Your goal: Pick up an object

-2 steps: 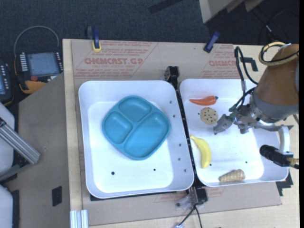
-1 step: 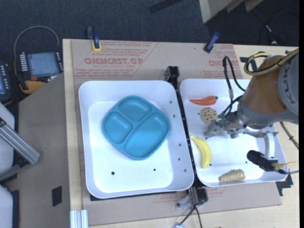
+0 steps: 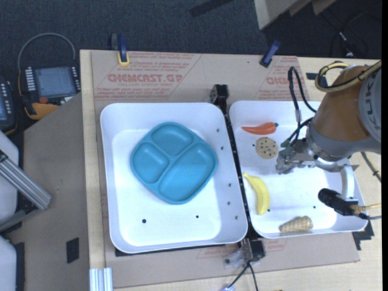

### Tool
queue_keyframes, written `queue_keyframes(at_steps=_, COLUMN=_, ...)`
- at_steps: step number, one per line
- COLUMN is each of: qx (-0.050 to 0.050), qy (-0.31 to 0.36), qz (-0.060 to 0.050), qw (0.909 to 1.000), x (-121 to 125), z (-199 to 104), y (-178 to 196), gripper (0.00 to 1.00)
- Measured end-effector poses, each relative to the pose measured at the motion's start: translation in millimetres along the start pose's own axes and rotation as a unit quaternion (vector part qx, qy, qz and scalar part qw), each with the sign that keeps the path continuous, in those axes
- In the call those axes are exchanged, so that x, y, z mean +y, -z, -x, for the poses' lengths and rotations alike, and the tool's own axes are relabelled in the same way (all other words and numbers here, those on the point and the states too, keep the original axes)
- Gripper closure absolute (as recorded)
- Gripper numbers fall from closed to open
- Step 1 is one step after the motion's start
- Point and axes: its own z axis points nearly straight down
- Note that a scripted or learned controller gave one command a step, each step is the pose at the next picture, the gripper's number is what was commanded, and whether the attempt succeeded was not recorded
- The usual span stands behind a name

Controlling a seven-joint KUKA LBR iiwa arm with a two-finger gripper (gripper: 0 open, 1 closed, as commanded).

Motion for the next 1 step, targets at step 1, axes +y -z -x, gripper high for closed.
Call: queue_keyframes(at_steps=1, qx=-0.001, qy=0.002, qz=0.003, qw=1.0000, x=-4.5, z=-8.5, y=55.0, gripper=1.00)
